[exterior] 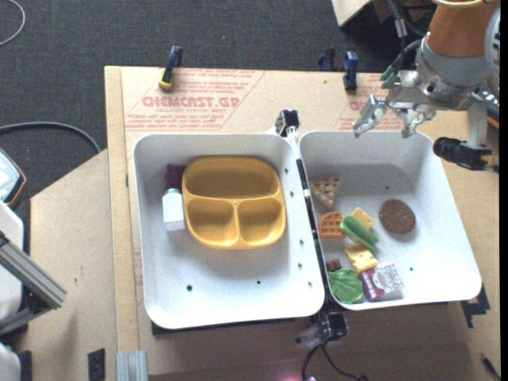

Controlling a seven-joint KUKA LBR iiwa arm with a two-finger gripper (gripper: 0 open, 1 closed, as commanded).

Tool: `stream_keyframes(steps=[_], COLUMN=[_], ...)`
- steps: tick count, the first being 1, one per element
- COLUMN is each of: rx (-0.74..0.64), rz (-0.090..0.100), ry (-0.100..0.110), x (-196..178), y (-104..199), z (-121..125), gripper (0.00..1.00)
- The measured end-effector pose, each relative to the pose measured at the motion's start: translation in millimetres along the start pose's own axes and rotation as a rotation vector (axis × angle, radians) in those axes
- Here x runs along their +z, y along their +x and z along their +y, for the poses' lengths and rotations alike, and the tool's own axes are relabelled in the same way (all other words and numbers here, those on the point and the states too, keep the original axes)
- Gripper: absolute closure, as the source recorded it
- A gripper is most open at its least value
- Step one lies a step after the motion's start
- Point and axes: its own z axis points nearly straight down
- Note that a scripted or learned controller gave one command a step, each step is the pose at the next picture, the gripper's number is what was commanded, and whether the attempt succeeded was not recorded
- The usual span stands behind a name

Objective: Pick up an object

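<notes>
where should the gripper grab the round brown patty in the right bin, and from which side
Probably straight down from above, closing across the middle of the round brown patty. It lies flat on the right bin floor with bare space on all sides, so its edges are free. Its round outline means any closing direction works. The gripper hangs open above the bin's far rim.

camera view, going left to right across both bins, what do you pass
small white bottle → yellow divided tray → waffle piece → green bean pod → round brown patty
</notes>
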Motion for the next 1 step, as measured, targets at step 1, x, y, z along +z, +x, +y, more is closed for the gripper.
stream_keyframes(steps=[1], rx=[-0.002], rz=[-0.001], ry=[-0.013], x=[-7.6], y=[0.0], z=[2.0], gripper=[0.0])
